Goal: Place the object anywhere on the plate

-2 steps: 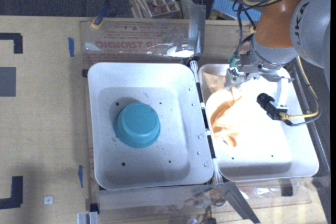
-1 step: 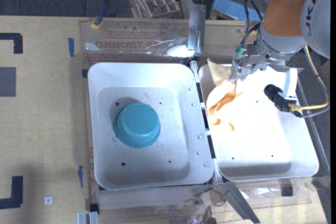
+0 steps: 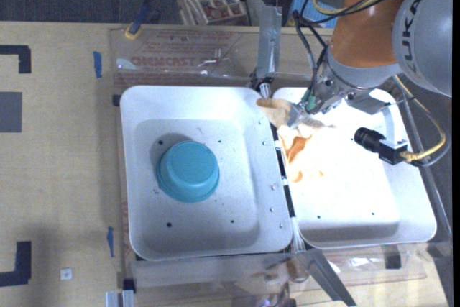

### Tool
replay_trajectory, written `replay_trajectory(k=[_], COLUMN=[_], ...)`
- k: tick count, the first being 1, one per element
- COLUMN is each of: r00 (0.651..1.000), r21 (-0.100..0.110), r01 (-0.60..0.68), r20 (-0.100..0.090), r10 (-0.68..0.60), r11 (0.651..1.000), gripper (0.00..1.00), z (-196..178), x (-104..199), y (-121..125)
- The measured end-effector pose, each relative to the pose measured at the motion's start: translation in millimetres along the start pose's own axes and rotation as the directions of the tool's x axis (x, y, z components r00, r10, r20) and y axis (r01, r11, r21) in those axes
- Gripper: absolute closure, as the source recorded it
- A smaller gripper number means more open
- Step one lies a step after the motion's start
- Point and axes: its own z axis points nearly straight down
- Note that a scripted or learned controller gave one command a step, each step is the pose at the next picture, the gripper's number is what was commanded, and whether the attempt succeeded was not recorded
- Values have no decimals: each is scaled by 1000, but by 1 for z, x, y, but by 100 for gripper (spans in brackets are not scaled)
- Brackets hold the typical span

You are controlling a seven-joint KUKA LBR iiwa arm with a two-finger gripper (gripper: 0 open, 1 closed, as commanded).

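Over bin divider: jaws (grip unclear) at tan object; orange scrap beside; blue plate apart.

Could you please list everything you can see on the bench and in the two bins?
left bin: one, white, on the bench
right bin: one, white, right beside the left bin
plate: one, blue, in the left bin
tan object: one, tan, at the far end of the rim between the bins, close by the gripper
orange object: one, orange, in the right bin by its left wall
plastic sheet: one, clear with red print, behind the left bin
tape strip: one, blue, on the bench left of the sheet
arm: one, grey with orange band, over the right bin
gripper: one, over the right bin's far left corner
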Motion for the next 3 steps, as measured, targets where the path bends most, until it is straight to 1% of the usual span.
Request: replay_trajectory(k=[1, 2, 3], r00=[922, 699, 485], r21=[-1, -2, -2], r01=[388, 715, 875], r20=[1, 2, 2], r10=[-388, -715, -875], r11=[922, 699, 485], gripper=[100, 100, 100], z=[-8, -17, -4], x=[40, 95, 147], y=[2, 4, 4])
